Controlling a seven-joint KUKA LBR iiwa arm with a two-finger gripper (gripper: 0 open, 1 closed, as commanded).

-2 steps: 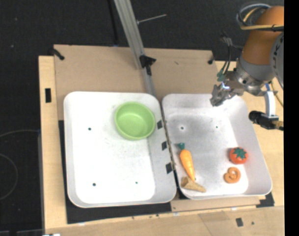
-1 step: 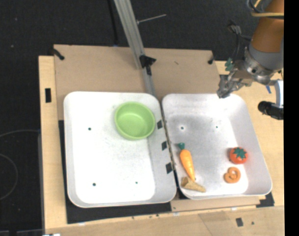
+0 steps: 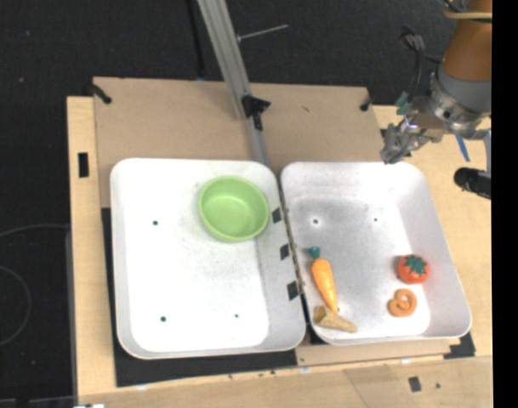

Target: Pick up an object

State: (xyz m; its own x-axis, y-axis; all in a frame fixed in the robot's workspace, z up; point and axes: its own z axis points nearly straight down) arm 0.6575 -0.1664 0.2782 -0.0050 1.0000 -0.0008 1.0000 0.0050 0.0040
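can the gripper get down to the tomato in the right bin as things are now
Probably yes. The gripper hangs over the far right corner of the right bin, and the tomato sits apart from the pretzel, with nothing over it.

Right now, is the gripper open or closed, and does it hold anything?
Gripper: above the far right corner of the right bin; open or closed cannot be told; nothing seen between its fingers.

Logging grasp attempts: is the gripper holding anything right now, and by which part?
Nothing is held. The gripper sits over the right white bin's far corner, away from the toys.
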